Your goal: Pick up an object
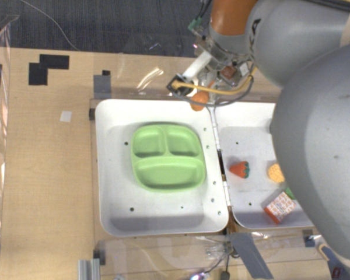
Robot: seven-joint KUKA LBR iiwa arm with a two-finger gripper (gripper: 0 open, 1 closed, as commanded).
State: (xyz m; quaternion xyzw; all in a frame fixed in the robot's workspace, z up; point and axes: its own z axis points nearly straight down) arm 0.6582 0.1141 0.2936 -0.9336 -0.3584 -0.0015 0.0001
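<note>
Orange object (199, 98) seemingly clamped in tool (202, 93), raised over bins' far edge; pickup apparently done, only carrying onward left.

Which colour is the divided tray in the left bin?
Light green; the divided tray shows in the camera view.

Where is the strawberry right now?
The strawberry lies in the right bin, near its left wall, just left of a round orange piece.

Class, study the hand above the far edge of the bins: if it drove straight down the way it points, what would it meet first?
Probably the small orange object just under the hand, near the far rim of the left bin; depth from this slant is uncertain.
</note>
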